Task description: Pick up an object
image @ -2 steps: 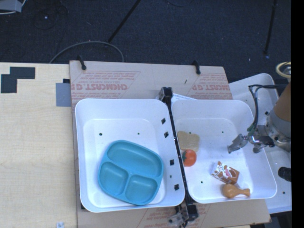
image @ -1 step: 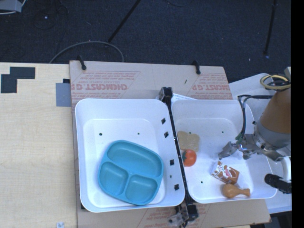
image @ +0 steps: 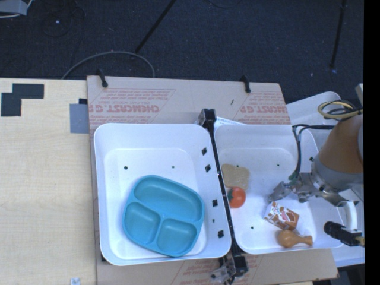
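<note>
Dark carpet [image: 178, 28] behind, crossed by black cables; pale wooden bench [image: 41, 189] in front, carrying a sheet of cardboard [image: 178, 100] with printed lettering. On the cardboard, two shallow white bins side by side, touching along a black clamp strip.

In the left bin [image: 107, 141]: a blue sectioned plate [image: 163, 214], lying flat toward 5 o'clock of the bin floor, three compartments facing up.

In the right bin [image: 255, 141]: a tan slice of toast [image: 236, 175] near the dividing wall, at 9 o'clock of the floor; a red tomato [image: 236, 197] just below it, touching or nearly so. Further toward 4 o'clock, a small orange-and-white snack packet [image: 282, 216], tilted; directly at its 6 o'clock, a brown drumstick-shaped toy [image: 293, 238], lying on its side near the front wall.

Reaching in from 3 o'clock — grey arm with orange band [image: 344, 144] above the wrist. Gripper [image: 288, 190] low over the right bin, at 12 o'clock of the snack packet and close above it, apart from the tomato. Fingers hard to make out against the metal parts — spread or pressed together cannot be told. Nothing seen between them.
</note>
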Motion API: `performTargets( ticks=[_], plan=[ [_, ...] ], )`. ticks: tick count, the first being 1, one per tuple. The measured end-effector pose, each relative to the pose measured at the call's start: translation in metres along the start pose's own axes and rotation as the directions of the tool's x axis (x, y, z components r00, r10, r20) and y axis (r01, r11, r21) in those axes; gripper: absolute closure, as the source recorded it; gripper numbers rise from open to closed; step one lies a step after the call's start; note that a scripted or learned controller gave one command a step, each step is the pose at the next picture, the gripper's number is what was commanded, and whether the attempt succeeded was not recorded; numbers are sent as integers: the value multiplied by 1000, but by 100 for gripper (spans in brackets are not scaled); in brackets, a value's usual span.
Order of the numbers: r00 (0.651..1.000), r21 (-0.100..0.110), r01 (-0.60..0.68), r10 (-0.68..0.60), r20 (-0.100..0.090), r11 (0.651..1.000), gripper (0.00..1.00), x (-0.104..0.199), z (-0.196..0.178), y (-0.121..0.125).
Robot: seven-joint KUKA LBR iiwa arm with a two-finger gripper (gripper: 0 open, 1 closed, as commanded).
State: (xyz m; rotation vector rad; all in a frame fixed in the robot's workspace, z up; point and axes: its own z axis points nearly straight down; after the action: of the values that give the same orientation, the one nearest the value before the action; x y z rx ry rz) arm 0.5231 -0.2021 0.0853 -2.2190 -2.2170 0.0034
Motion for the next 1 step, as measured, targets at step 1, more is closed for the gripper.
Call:
performTargets(
  ticks=[1],
  plan=[
    [1000, -1, -3, 3, 0, 1000, 100, -1, -11, 1]
  ],
)
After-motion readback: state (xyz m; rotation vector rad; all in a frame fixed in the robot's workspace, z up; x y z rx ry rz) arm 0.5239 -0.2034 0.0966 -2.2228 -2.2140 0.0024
